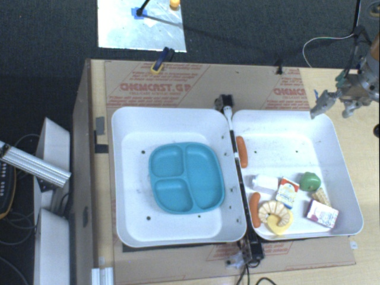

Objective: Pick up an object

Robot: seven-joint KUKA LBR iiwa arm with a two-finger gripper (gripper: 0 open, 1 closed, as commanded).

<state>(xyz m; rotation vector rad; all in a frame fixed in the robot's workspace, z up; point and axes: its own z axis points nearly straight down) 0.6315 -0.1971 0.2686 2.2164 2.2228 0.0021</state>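
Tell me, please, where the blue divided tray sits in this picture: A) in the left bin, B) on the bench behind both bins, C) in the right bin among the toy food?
A: the blue divided tray lies flat in the left bin, apart from the toy food.

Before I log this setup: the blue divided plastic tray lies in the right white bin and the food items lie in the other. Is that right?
Not quite. The camera view shows the blue divided plastic tray in the left white bin; the food items, such as the green round fruit, lie in the other.
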